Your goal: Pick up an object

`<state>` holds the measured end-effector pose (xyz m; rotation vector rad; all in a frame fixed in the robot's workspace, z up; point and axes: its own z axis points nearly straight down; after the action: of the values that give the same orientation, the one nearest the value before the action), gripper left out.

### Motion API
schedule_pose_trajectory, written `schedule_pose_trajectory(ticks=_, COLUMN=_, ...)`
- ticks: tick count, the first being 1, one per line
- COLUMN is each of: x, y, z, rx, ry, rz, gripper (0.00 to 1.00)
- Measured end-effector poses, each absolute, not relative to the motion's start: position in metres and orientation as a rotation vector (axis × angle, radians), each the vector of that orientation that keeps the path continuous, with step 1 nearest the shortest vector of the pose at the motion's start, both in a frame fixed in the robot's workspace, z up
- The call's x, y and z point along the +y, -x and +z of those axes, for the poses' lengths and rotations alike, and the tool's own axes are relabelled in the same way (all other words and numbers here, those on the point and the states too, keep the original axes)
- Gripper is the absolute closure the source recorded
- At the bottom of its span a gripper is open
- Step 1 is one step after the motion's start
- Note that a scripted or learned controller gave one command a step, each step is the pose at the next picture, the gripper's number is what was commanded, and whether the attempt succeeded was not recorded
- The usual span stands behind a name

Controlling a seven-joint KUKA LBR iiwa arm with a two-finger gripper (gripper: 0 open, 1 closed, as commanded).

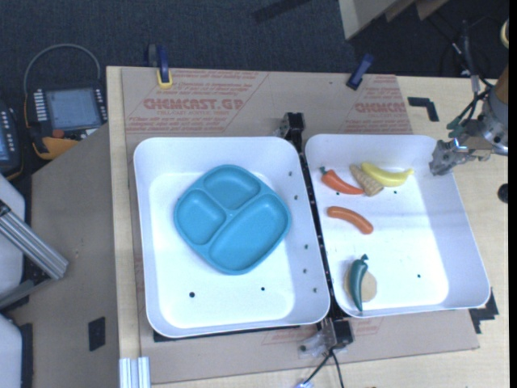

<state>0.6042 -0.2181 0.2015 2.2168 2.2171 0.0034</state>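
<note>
Five light, stiff toy foods are lying right of centre; you are taking the sausage (350,219) mid-length, gripper (447,157) carrying nothing, state unclear.

Grey metal hand (443,158), blurred, with what looks like a teal cable (462,118) above.

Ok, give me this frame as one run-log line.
gripper: at right bin's upper right rim, holding nothing seen | right bin: banana, chili, sausage | left bin: blue plate

Arm (502,95) cut off at right edge
</note>
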Motion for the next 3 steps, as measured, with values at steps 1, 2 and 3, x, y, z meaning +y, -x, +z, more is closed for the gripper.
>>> schedule_pose_trajectory(ticks=1, x=-0.219, y=-0.606, z=0.256, rx=2.217, ry=-2.213, rz=0.005, gripper=1.00)
schedule_pose_trajectory(ticks=2, x=-0.176, y=-0.606, z=0.249, rx=2.227, ry=-2.218, rz=0.000, gripper=1.00)
schedule_pose_trajectory(ticks=3, x=-0.125, y=-0.610, z=0.256, rx=2.228, ry=-2.217, rz=0.001, gripper=1.00)
